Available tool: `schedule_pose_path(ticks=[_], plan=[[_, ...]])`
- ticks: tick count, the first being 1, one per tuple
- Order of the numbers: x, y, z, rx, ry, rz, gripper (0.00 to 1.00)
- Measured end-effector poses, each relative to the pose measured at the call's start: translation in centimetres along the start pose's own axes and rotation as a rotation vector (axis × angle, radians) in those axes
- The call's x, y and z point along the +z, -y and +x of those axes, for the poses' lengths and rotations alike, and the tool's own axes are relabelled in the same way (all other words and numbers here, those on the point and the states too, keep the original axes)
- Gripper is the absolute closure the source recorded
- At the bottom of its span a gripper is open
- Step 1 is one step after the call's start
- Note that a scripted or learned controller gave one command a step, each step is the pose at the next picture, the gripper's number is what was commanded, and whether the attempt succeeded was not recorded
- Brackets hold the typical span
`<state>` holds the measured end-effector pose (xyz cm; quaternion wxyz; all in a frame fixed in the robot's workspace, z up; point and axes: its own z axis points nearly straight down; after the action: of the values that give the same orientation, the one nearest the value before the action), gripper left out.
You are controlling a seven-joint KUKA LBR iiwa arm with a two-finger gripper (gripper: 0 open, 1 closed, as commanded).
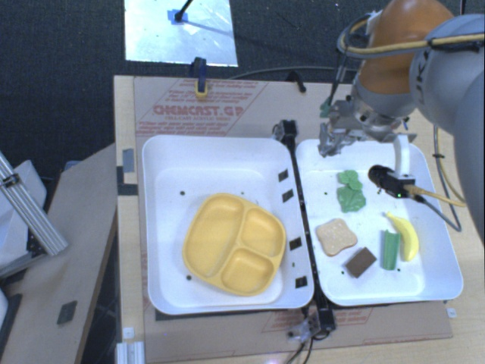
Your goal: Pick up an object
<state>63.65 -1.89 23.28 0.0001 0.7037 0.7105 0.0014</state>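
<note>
The right bin holds a green leafy piece, a toast slice, a brown block, a green stick and a yellow banana. My gripper hangs over the bin's far left corner, up and to the left of the green leafy piece and apart from it. I see no object on the gripper. The grey arm with its orange band comes in from the upper right.
A yellow three-compartment plate lies in the left bin. A black divider strip runs between the bins. A black fitting with cables hangs from the arm over the right bin's far side.
</note>
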Motion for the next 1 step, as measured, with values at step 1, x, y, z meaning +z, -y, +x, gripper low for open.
schedule_pose_path(ticks=[1], plan=[[-0.49,-0.46,5.23,0.001,0.001,0.000,1.00]])
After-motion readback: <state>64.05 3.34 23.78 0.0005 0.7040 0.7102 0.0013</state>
